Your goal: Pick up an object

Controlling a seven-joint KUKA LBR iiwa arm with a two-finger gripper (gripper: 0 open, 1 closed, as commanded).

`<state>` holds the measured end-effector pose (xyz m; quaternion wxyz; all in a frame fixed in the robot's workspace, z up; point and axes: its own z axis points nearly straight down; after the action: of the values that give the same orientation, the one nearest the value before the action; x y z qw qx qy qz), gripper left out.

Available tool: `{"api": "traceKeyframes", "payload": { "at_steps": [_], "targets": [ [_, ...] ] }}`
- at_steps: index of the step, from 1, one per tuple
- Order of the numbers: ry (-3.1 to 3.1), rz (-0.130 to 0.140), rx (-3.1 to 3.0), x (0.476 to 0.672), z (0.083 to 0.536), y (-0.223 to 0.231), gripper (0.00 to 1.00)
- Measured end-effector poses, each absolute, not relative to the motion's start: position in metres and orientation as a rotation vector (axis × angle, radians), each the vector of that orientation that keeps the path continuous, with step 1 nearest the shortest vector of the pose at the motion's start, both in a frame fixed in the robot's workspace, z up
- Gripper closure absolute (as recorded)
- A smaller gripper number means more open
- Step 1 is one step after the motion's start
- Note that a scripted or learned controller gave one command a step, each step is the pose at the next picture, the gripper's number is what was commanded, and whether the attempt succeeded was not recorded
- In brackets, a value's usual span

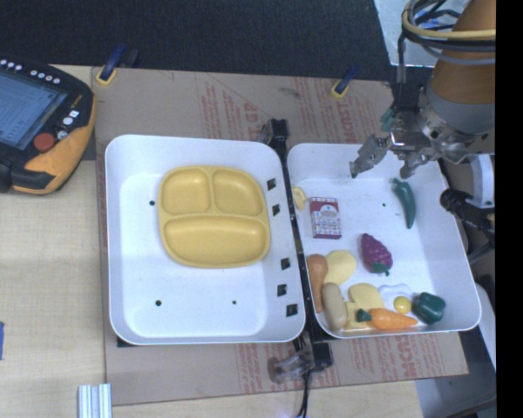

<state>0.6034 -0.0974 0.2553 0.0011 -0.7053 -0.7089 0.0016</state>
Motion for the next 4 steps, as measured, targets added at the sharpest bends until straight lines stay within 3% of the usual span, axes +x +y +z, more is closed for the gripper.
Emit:
{"api": "traceKeyframes", "payload": {
  "at_steps": [1,2,3,4],
  "targets": [
    [-2.215,0.019,-2.212,0.6,0.124,-0.14,0.0],
    [-2.218,0.012,-2.214,0.561,0.09,-0.159,0.0],
    [-2.221,0.007,-2.214,0.529,0.091,-0.157,0.0],
    [-2.223,0.006,-2.216,0.531,0.102,-0.158,1.0]
  ]
}}
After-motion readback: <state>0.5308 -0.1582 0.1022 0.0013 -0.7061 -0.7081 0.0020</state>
